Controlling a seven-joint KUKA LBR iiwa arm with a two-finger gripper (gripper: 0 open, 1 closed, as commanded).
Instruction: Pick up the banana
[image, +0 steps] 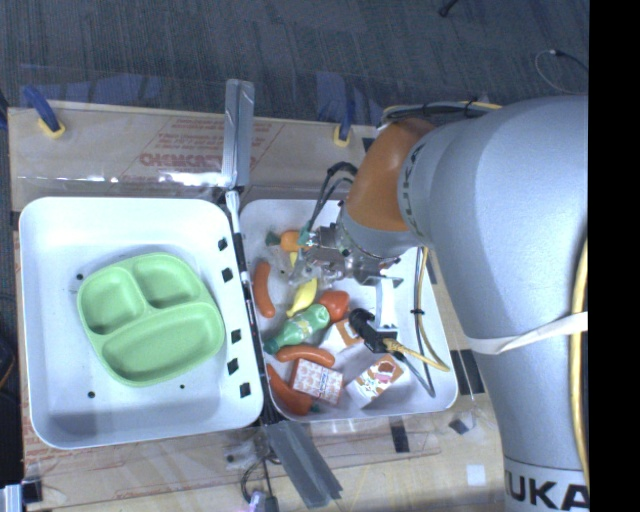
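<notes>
The yellow banana (303, 295) lies in the right bin (436, 372), near its middle, between an orange sausage (262, 288) and a red tomato-like piece (334, 303). My gripper (311, 267) hangs straight over the banana's upper end, pointing down into the bin. From this angle the wrist hides its tips. The banana looks to be resting among the other food items.
Around the banana lie a green bottle (303, 325), a red sausage (305, 354), a small carrot (289, 240), a printed box (316, 381), a small carton (378, 378) and an orange piece (285, 392). The left bin (60, 410) holds a green divided plate (150, 315).
</notes>
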